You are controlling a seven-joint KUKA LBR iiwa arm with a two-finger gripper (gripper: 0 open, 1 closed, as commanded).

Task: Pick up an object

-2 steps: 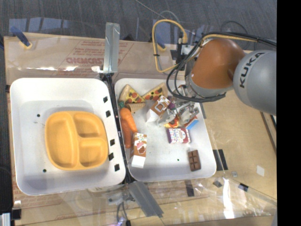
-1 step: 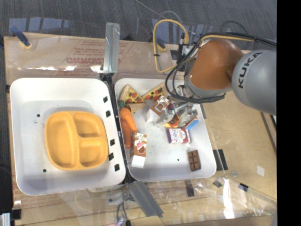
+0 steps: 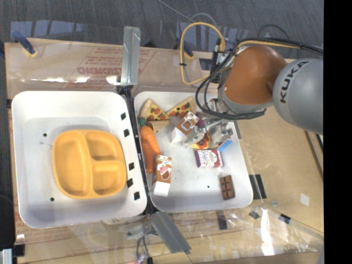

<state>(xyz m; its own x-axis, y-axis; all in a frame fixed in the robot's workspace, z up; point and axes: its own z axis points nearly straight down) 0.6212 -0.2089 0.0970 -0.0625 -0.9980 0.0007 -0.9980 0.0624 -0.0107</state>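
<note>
The arm point(image 3: 275, 87) reaches in from the right and bends down over the right bin point(image 3: 242, 194). Its pincer point(image 3: 212, 132) is low in the upper part of this bin, in the middle of a small heap of toy food. How far the pincer is open, I cannot tell, because the metal parts and the toys around it mix together; I also cannot see anything clearly held by it.

Directly around the pincer are several small things. A brown and white packet point(image 3: 187, 124) lies just to its left, touching or almost touching it. A red and yellow piece point(image 3: 202, 142) is just below it, and a small blue piece point(image 3: 224, 144) is below it to the right. A purple and white packet point(image 3: 208, 158) lies a little lower, near but apart from the pincer.

Further left of the pincer are two pizza slices point(image 3: 152, 112), and below them an orange carrot point(image 3: 149, 142) lies along the left wall of the bin. A white and brown carton point(image 3: 163, 175) lies below the carrot, well apart from the pincer. A chocolate bar point(image 3: 227, 186) is below the pincer to the right, alone on the bin floor.

The left bin point(image 3: 33, 109) is far to the left of the pincer and holds a yellow divided tray point(image 3: 88, 163).
</note>
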